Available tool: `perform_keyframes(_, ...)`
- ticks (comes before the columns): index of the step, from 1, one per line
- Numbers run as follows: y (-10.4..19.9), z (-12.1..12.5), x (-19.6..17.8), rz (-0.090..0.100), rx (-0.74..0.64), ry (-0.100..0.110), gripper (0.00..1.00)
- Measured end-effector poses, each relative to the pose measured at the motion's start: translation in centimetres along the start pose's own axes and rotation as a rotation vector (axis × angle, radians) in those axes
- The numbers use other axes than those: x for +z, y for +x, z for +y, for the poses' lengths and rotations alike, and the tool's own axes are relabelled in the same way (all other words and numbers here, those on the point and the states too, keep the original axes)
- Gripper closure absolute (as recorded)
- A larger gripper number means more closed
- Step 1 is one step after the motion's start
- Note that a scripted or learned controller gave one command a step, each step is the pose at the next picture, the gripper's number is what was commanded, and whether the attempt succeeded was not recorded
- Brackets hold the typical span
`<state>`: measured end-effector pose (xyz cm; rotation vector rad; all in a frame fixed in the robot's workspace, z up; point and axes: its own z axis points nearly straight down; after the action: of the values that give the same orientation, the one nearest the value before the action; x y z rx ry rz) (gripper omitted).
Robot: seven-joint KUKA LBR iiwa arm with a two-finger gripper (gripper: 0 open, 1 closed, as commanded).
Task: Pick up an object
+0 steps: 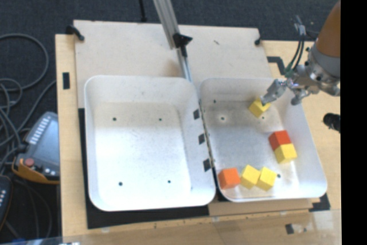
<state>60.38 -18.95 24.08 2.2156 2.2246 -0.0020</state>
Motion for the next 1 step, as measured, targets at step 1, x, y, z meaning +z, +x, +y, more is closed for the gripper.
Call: perform_keyframes(1,0.86,-0.04,-16.05,-0.002,0.000,-0.010,0.00)
